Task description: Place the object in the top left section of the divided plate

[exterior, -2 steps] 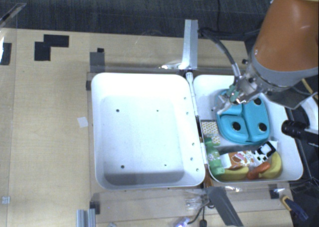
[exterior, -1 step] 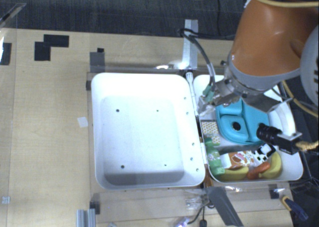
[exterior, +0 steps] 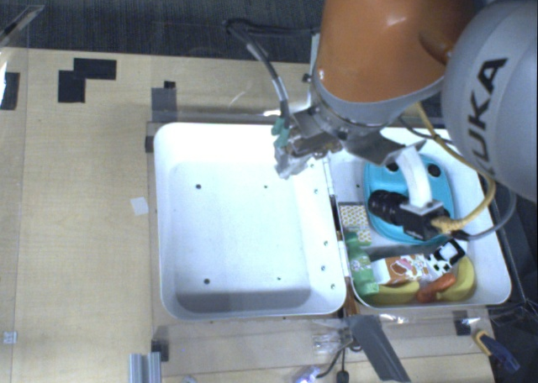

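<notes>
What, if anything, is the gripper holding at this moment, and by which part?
It cannot be told: the gripper hangs over the far right corner of the left bin, too blurred to show a hold.

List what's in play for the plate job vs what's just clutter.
Job: blue divided plate in the right bin; gripper, over the far right corner of the left bin. Which object is meant is unclear.
Lying about: yellow toy, green packet, speckled card, all in the right bin.
</notes>
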You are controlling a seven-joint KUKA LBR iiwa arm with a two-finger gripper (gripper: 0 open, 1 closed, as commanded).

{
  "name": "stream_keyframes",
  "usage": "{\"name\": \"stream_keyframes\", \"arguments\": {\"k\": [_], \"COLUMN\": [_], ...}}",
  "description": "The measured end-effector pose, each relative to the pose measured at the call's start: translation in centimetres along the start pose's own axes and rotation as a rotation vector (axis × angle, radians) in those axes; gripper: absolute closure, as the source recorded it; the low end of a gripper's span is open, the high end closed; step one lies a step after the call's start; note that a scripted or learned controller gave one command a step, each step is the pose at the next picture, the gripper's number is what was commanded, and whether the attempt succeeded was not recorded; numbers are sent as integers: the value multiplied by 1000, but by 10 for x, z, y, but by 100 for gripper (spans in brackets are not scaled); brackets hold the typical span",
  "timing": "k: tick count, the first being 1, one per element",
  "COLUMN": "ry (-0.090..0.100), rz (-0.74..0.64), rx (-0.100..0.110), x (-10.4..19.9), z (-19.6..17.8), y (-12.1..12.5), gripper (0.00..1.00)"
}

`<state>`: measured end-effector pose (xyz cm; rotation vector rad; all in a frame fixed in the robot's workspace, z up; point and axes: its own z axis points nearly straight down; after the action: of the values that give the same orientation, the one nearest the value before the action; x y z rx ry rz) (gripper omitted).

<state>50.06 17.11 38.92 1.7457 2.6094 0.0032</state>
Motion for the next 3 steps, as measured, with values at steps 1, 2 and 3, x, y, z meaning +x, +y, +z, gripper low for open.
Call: {"name": "stream_keyframes", "arguments": {"k": [1, 2, 3], "ry": [0, 0, -1], "rz": [7, 36, 29], "rx": [1, -1, -3], "x": [-41, 2, 2], "z": [44, 12, 2], "y": [-31, -13, -12], "gripper": [100, 100, 100]}}
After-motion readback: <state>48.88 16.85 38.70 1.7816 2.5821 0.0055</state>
